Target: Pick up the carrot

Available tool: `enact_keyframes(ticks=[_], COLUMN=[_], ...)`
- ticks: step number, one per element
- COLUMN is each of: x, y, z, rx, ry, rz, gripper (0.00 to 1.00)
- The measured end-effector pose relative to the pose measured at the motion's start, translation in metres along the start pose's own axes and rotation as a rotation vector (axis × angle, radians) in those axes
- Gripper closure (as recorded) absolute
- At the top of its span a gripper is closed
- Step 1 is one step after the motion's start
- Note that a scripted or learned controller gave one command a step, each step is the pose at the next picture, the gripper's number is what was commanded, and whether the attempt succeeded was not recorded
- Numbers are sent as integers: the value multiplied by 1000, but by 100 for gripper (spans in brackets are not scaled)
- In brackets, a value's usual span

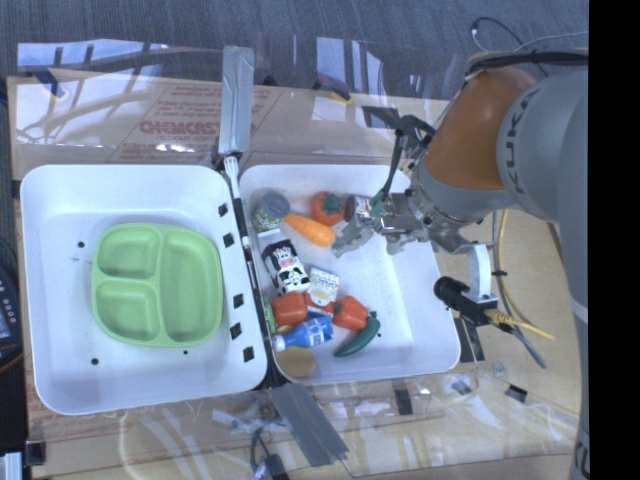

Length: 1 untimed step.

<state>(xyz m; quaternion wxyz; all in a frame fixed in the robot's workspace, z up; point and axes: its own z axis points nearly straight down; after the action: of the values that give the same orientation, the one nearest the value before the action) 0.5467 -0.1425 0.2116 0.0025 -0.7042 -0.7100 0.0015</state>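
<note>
My gripper [352, 234] hangs low in the right-hand shallow white bin [420, 340], and whether it is released or clenched I cannot tell from here; nothing shows in its grasp. The short orange carrot [309, 230] lies on the bin floor just beside my gripper, toward the bin's dividing edge, near a round orange-red tomato-like toy [327, 206]. Its long axis runs slantwise, from upper left to lower right. I judge I must shift slightly leftward and close across that axis.
</note>
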Motion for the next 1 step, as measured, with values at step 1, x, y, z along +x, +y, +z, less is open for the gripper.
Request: enact_keyframes(ticks=[1], x=[21], y=[4], z=[95], rx=[-23], ry=[-3], rz=[-21], gripper=[0])
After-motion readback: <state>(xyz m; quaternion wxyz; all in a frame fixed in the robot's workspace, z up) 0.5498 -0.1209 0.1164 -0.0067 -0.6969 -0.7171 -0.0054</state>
